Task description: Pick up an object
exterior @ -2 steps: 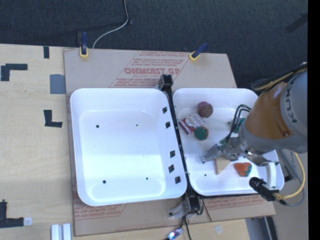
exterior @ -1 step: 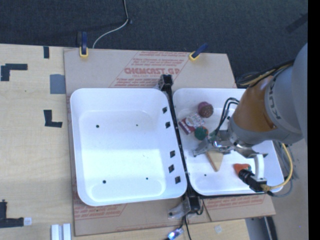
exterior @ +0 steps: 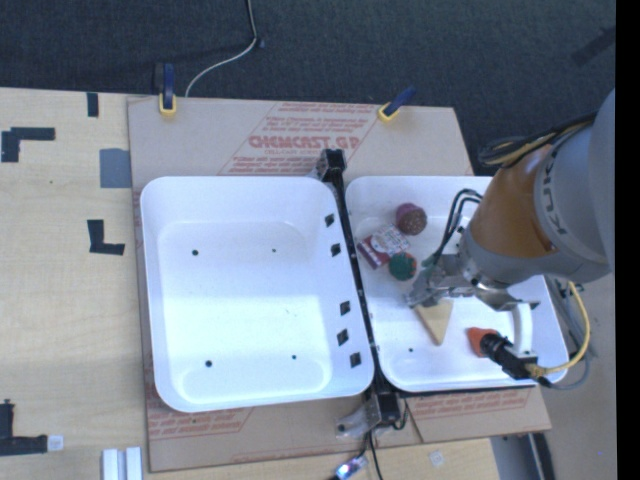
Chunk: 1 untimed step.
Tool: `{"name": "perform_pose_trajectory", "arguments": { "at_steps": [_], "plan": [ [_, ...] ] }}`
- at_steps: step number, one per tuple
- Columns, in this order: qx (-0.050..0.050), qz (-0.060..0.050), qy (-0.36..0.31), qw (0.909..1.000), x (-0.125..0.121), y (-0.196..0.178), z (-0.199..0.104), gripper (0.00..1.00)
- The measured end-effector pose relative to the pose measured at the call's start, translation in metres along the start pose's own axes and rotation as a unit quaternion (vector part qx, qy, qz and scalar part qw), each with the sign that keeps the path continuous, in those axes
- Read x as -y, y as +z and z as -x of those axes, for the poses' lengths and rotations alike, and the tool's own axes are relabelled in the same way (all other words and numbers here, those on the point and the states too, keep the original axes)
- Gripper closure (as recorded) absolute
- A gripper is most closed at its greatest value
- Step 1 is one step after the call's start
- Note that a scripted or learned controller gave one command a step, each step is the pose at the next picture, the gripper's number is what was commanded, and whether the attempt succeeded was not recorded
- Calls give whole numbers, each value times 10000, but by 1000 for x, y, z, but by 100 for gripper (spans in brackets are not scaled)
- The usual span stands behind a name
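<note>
Several small objects are lying in the right bin (exterior: 400, 373), and the tool (exterior: 428, 290) is hanging low among them, reaching in from the arm's (exterior: 530, 218) side. Whether the tool is clamped on anything cannot be told: its tips are blurring into the items below it.

Just below the tool, touching or nearly touching it, a tan wedge (exterior: 436, 320) is lying with its long axis running away from the tool toward the bin's near wall, its narrow point farthest from the tool. This looks like the likeliest target. Just above and to the left of the tool a green ball (exterior: 402, 265) is sitting, with a red and white packet (exterior: 378, 246) beyond it and a dark red ball (exterior: 411, 218) farther up. Off to the lower right of the tool, near the arm's cabling, an orange piece (exterior: 481, 339) is resting.

Room seems tight on the upper left, where the green ball is crowding the tool, and the divider (exterior: 350, 268) between the bins is standing beyond that. Bare bin floor is opening up below and left of the wedge. The left bin (exterior: 240, 298) on the desk (exterior: 60, 268) is lying well apart from the tool.
</note>
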State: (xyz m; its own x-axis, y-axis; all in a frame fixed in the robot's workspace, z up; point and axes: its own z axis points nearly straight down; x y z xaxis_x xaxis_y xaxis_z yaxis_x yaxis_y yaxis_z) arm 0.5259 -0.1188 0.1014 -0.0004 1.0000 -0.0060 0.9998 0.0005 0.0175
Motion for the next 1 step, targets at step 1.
{"name": "perform_pose_trajectory", "arguments": {
  "at_steps": [1],
  "plan": [
    [-3,-6,-4,10000,0,-9,-1,100]
  ]
}}
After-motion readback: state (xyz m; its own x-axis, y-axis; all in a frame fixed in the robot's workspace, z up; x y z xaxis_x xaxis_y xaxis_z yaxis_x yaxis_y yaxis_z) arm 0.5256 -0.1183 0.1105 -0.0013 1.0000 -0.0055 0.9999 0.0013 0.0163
